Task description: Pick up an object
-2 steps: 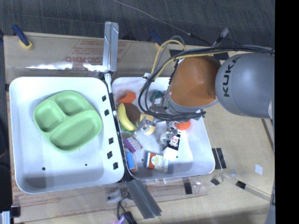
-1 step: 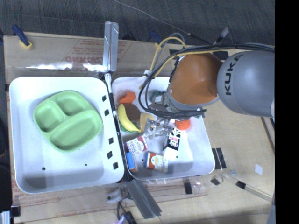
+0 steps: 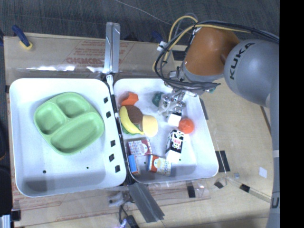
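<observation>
My gripper (image 3: 171, 103) hangs low over the back of the right bin (image 3: 205, 146), under the orange wrist band. Just below it lies a small white block (image 3: 174, 119), and a teal object (image 3: 157, 99) sits close to its left. An orange ball (image 3: 186, 125) rests to the lower right of the gripper. Further left are a yellow banana (image 3: 125, 121), a brown piece (image 3: 136, 116) and a pale yellow piece (image 3: 150, 125). Nothing visibly hangs from the gripper.
The left bin (image 3: 19, 156) holds a green divided plate (image 3: 69, 122). In the right bin's front lie a black-and-white carton (image 3: 176, 141), a red-and-white packet (image 3: 139, 148), a blue item (image 3: 133, 164) and a small container (image 3: 160, 165). An orange item (image 3: 129, 99) sits by the divider.
</observation>
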Motion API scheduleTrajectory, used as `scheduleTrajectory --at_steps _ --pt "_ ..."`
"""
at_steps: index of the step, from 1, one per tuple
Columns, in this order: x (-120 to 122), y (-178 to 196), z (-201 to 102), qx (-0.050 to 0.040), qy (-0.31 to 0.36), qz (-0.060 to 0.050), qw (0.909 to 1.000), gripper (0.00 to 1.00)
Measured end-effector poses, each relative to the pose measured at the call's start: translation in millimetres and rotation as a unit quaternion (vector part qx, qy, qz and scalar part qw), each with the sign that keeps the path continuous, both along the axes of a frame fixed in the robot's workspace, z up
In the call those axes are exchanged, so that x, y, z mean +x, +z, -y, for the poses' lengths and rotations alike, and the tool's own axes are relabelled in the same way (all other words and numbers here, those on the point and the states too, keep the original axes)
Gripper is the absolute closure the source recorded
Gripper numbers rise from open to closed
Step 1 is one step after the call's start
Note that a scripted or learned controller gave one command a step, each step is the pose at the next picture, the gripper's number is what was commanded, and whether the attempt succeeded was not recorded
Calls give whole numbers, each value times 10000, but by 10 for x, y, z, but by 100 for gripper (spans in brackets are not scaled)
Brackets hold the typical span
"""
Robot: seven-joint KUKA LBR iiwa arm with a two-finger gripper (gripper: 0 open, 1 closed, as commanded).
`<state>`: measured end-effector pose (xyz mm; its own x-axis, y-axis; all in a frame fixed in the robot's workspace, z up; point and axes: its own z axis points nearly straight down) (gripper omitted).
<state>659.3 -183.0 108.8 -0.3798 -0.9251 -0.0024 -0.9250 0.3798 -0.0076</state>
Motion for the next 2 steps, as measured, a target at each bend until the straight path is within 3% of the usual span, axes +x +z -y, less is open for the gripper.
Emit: scheduleTrajectory --at_steps 1,2 --pt "9 -117 254 -13 2296 19 9733 100" --pt "3 -131 158 -23 3642 6 9313 100"
